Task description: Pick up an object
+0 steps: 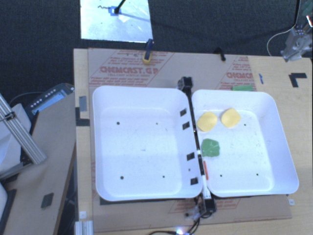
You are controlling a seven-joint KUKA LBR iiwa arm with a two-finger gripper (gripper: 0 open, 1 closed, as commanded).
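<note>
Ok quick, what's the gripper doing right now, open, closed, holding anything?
Gripper: at the far right edge, away from both bins, holding nothing visible; open or closed cannot be told.

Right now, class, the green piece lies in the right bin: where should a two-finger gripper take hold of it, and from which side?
Probably from straight above. The green piece lies flat and low on the floor of the right bin, so grip across its outer edges. The bin's left wall sits close beside it, so set the fingers along the near-far line. The yellow pieces lie apart, beyond it.
</note>
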